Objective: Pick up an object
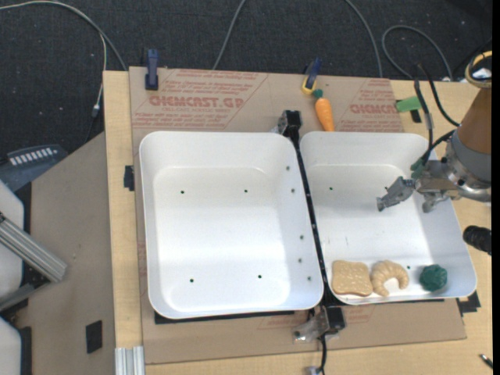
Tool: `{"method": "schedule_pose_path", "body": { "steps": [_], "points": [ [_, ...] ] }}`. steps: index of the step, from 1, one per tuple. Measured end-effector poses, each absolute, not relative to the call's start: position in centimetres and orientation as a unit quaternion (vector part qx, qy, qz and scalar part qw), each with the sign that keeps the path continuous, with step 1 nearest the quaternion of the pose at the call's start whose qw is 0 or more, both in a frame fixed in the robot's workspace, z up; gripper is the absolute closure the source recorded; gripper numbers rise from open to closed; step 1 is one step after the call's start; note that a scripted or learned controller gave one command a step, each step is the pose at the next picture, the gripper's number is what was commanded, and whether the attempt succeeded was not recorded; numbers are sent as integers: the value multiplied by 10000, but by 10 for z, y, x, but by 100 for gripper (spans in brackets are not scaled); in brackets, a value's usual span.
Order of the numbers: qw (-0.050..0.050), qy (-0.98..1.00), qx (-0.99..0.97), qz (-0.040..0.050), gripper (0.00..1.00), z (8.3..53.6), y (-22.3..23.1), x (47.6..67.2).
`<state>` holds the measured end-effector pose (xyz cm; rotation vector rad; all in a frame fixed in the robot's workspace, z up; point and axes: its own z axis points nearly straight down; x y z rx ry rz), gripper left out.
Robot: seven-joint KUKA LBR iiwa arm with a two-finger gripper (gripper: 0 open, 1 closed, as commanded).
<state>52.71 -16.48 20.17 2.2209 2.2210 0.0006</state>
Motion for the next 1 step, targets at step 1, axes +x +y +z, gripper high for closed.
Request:
{"method": "schedule_pose_path", "body": {
  "steps": [1],
  "points": [
    [-35, 7054, 7088, -20, 0, 81, -197, 479]
  ]
}}
